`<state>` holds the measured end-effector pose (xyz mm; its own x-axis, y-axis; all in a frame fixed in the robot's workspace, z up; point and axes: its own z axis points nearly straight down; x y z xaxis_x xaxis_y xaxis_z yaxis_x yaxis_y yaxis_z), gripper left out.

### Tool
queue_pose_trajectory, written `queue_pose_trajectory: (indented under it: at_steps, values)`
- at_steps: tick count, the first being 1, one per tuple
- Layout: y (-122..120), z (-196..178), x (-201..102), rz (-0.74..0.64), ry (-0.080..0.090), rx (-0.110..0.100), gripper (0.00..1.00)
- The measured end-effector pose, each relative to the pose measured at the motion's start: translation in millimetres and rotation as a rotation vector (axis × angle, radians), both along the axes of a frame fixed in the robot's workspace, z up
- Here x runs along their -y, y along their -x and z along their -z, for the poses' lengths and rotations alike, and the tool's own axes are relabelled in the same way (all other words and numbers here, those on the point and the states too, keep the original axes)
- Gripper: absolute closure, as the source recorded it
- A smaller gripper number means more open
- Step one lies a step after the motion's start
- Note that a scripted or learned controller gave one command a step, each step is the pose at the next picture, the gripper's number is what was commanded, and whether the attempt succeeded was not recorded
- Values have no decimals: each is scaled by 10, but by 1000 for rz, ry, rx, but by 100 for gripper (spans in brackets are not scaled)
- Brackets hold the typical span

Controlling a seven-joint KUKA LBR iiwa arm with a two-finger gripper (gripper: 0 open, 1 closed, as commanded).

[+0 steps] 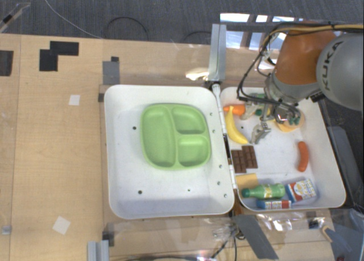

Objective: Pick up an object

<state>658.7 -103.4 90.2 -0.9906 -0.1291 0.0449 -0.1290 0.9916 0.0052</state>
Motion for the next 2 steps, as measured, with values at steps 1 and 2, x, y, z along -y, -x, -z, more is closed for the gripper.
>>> queue_pose_trajectory:
  at_steps: [1,2]
  values:
    - [903,-7,68,101,2,59,0]
    - [401,7,-9,121,2,61,0]
